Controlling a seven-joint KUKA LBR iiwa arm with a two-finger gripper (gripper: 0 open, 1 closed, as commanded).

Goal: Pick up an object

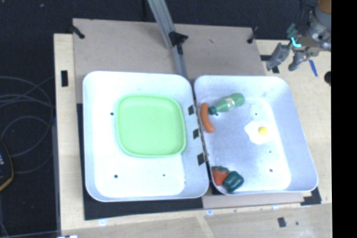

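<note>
My gripper point(283, 62) hangs at the upper right, above the bench just beyond the right bin's point(290, 92) far right corner, with its two fingers spread apart and nothing between them. In the right bin lie a green bottle point(228, 103), an orange sausage point(206, 118) along the left wall, a fried egg point(258, 132) near the middle, and a dark green and red object point(227, 178) at the near left corner.
The left bin point(95, 120) holds a light green square plate point(150, 125). A grey metal pole point(159, 8) slants from the top toward the gap between the bins. Cables lie on the dark floor at the left.
</note>
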